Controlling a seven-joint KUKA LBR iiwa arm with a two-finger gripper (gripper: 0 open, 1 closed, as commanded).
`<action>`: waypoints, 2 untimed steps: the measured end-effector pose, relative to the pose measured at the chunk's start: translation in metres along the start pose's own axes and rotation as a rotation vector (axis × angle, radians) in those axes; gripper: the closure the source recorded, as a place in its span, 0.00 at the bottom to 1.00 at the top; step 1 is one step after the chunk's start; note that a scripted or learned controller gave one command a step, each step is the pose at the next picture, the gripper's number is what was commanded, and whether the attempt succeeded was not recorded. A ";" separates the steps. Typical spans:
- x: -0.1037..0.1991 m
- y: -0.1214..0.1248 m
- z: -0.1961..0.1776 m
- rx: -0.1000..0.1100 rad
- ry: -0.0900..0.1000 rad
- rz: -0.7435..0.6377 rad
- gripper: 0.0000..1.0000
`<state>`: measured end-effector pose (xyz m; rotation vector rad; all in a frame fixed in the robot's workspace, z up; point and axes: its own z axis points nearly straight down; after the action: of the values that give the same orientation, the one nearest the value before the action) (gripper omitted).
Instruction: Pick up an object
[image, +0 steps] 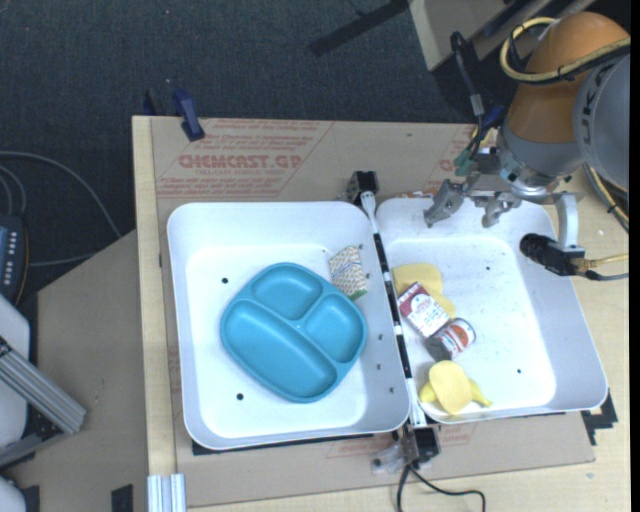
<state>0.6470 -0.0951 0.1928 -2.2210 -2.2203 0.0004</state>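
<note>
My gripper (466, 209) hangs over the far edge of the right bin (540, 330), open, with nothing between its two fingers. Well in front of it, along the bin's left side, lie a yellow piece (418, 277), a red and white packet (424, 308), a small dark can with a red label (452, 338) and a yellow banana-like toy (451, 388). In the left bin (200, 300) rests a blue divided plate (292, 330), with a small patterned pouch (347, 270) beside its far right corner.
The bins stand on a cardboard sheet (250, 160) atop the bench. A black clip (362, 185) sits at the far end of the divider between the bins. The right half of the right bin is bare white floor.
</note>
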 end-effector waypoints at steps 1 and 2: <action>0.001 -0.044 0.106 -0.003 -0.001 0.000 0.00; -0.041 -0.022 0.107 -0.004 -0.002 0.001 0.00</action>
<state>0.6248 -0.1362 0.0857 -2.2249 -2.2227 -0.0014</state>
